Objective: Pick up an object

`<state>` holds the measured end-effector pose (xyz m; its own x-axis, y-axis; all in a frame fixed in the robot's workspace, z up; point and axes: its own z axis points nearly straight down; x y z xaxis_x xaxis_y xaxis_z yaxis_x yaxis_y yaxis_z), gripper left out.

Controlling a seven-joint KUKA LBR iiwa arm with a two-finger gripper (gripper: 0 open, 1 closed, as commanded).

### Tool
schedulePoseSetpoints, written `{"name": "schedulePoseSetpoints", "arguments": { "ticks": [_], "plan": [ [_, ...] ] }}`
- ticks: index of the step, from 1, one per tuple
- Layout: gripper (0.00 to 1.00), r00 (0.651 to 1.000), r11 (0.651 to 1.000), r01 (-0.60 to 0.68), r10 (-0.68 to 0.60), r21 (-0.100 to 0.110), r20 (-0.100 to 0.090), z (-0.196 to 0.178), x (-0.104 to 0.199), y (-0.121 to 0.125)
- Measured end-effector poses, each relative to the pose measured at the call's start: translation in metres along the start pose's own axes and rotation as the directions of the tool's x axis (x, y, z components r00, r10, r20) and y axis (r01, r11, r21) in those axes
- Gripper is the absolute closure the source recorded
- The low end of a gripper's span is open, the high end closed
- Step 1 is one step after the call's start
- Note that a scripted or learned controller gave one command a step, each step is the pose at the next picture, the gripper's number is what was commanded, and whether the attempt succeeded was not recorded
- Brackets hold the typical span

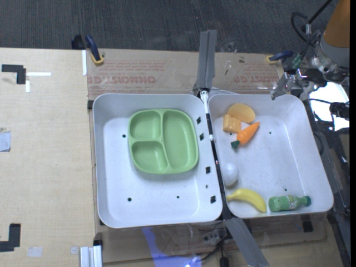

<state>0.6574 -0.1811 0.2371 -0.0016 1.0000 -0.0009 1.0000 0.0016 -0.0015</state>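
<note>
1. The gripper [288, 81] hangs over the right bin's [300, 154] far rim; you cannot tell its jaw state.
2. Candidate objects lie in that bin: carrot [247, 133], banana [248, 199], green bottle [288, 203].
3. Choose the carrot, nearest; centre above it before you descend.

On my screen two bins sit side by side on the table [44, 166]. In the left bin [111, 204] a divided plate [163, 142] lies toward the far side. In the right bin [303, 160] a piece of cheese [240, 116] lies at the far left, with a toy carrot [246, 133] just before it, touching it. An egg [230, 174] lies against the left wall, nearer to me. A banana [247, 199] lies at the near edge, and a small bottle [288, 203] lies on its side just right of it. The gripper [289, 79] hangs over the far right corner of the right bin.
</note>
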Motion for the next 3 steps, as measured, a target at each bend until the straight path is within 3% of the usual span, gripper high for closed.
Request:
{"name": "schedulePoseSetpoints", "arguments": {
  "ticks": [1, 2, 3],
  "plan": [
    [0.00, 0.903, 0.903, -0.430, 0.430, 0.002, 0.001, 0.046, 0.012, -0.012],
    [0.00, 0.910, 0.910, -0.414, 0.414, 0.000, -0.001, 0.145, 0.045, -0.023],
    [0.00, 0.966, 0.966, -0.259, 0.259, 0.001, -0.001, 0.145, 0.078, -0.041]
  ]
}}
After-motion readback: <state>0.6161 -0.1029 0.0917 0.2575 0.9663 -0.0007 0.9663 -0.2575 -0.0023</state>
